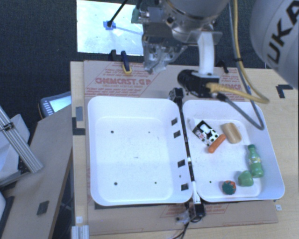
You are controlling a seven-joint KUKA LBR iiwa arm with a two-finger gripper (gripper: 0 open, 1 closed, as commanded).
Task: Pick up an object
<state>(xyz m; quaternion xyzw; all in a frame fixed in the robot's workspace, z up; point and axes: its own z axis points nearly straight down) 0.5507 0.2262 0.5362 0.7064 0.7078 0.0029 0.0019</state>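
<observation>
Gripper (154, 60) near the top of the view, hanging above the far edge of the bench, behind the left bin (100, 140) and well apart from every object. Grasp state impossible to tell; the tip is blurred. Grey arm (191, 14) reaching in from the upper right.

Below the gripper, two shallow white bins side by side on a brown board (117, 81) with red lettering. Right bin (271, 182) holding all the loose things. Black and white block (204, 131) near the bin's middle, toward the divider. Orange carrot (216, 144) just beside it, tilted, seeming to touch the block's lower right edge. Tan bread roll (231, 132) just right of the carrot's upper end. Green bottle (254, 161) along the right wall, lying lengthwise. Small green lump (245, 179) just below the bottle, touching or nearly touching it. Round green and red item (228, 187) near the front wall, left of the lump.

Yellow cable (238, 93) and grey cable (243, 112) trailing over the right bin's far rim. Blue and yellow clamp (125, 63) on the board's far edge, left of the gripper.
</observation>
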